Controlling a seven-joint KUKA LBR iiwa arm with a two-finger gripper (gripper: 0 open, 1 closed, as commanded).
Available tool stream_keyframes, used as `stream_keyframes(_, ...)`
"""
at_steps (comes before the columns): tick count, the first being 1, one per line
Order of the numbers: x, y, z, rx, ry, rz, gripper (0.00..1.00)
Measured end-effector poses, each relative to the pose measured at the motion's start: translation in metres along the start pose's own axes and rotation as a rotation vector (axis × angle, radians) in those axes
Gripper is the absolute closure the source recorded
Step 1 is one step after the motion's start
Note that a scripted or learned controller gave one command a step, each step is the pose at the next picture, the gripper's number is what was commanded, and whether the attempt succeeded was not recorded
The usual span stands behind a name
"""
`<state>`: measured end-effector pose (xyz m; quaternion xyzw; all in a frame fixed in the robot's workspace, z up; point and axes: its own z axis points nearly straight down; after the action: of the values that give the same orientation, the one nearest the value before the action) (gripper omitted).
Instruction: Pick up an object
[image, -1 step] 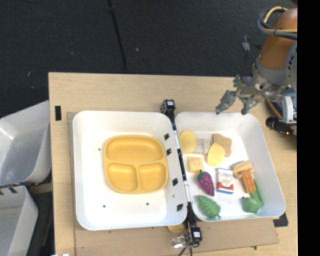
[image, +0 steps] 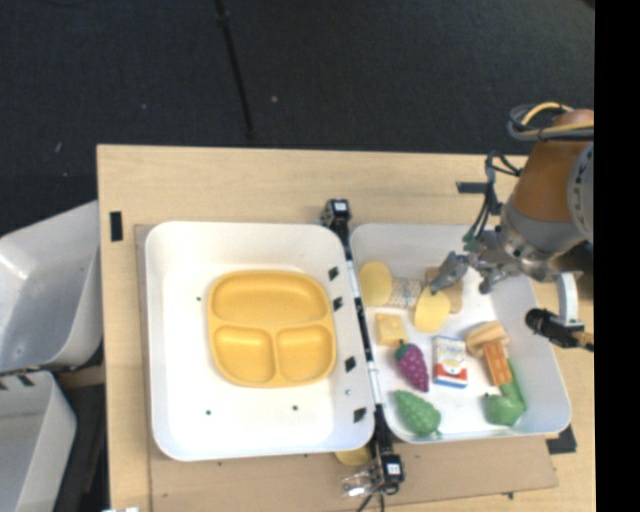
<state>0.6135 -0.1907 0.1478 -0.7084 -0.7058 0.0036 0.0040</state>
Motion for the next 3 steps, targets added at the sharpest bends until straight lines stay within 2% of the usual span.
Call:
stream_keyframes(1, 0.0072, -0.0147, -0.0222, -0.012, -0.001, -0.002, 0.00)
stream_keyframes(3, 0.0017, -0.0222, -0.0289, -0.012, -0.001, -0.001, 0.00)
